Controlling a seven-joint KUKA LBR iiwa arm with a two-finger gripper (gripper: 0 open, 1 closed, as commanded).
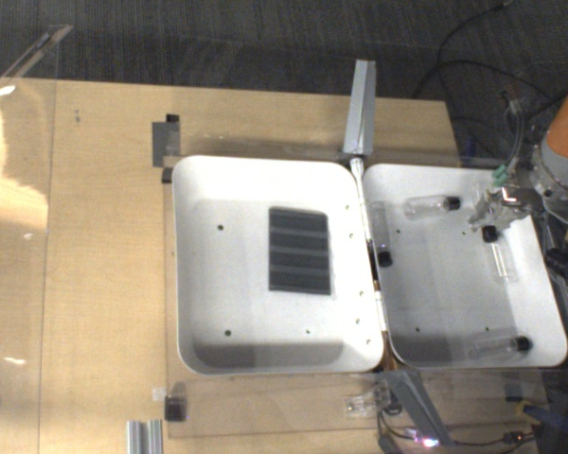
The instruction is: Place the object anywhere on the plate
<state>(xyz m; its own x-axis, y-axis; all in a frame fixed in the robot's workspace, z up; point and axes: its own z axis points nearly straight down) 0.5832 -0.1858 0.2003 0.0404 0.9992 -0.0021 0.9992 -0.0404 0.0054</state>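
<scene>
Okay, I see the dark grey ribbed rectangular plate [299, 251] lying flat mid-floor in the smooth white left bin [204, 263], nothing on it. The white right bin [440, 296] holds four clear plastic tubes with black caps: one near the back [428, 204], one along the left wall [380, 236], one at the front right [500, 348], and one just below the gripper [492, 214], at [501, 259]. The gripper hangs over the right bin's back right corner; whether it's apart or together I can't tell. A grey metal bar [362, 107] sticks out behind the bins on the pale wooden bench [95, 253].
</scene>
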